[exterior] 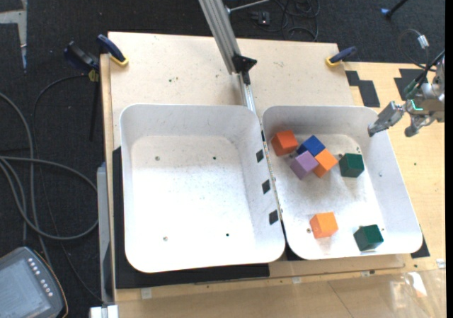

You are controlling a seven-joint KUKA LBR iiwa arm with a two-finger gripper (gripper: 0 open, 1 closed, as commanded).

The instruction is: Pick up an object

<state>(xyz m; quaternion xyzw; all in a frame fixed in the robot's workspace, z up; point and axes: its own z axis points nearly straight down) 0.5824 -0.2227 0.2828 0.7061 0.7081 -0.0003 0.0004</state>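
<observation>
Matte green cube (368, 236), glossy white bin (396, 189)

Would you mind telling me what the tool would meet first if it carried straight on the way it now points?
Probably the right bin's far right rim, then the dark green cube beyond. The tool points down-left from the right, but its height is unclear.

gripper (393, 117) at right edge of frame: grey metal fingers, small and angular, on a pale grey wrist block with a green spot. thin cable curls above it, upper right.
</observation>
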